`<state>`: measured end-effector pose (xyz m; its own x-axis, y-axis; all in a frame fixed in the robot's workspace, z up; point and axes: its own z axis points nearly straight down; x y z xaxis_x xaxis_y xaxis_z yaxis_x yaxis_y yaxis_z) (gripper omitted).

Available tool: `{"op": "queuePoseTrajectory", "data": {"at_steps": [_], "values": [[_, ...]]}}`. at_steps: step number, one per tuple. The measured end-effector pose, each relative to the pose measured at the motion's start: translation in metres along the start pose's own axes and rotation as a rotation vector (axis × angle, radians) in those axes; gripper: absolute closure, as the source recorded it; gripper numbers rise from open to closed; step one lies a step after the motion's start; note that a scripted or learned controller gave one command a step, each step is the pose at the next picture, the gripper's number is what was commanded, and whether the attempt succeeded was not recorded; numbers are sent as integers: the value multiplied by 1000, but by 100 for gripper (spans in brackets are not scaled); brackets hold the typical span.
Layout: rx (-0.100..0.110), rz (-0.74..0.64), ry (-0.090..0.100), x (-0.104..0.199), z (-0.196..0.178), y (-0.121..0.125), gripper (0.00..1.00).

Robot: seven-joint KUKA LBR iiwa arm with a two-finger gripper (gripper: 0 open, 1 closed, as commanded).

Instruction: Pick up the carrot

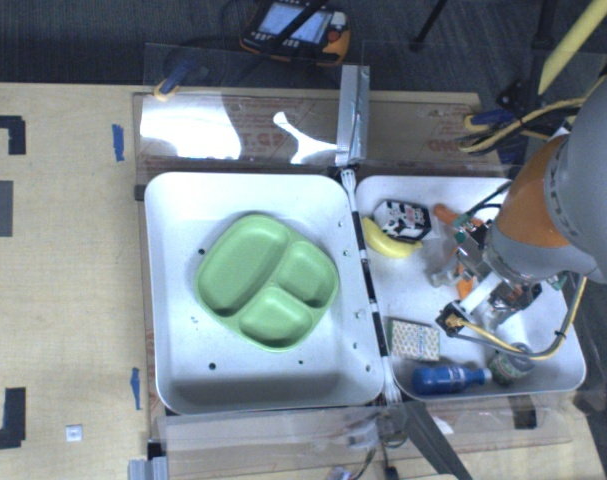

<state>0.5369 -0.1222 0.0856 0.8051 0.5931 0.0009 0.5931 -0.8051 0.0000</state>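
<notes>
The carrot is a small orange piece in the right bin, near its back wall, just right of a black-and-white packet. My gripper hangs low over the middle of the right bin, a short way in front of and to the right of the carrot. The wrist and its cables cover the gripper's tip. A small orange bit shows under the gripper; I cannot tell whether it belongs to the carrot or to another object.
In the right bin lie a yellow banana, a black-and-white packet, a patterned flat pad and a blue bottle along the front wall. The left bin holds a green divided plate.
</notes>
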Motion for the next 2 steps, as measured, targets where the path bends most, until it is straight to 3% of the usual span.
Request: {"op": "queuePoseTrajectory", "data": {"at_steps": [1,2], "values": [[1,-390,-2,-3,-72,107,0],[-16,-345,5,-4,-18,47,0]]}}
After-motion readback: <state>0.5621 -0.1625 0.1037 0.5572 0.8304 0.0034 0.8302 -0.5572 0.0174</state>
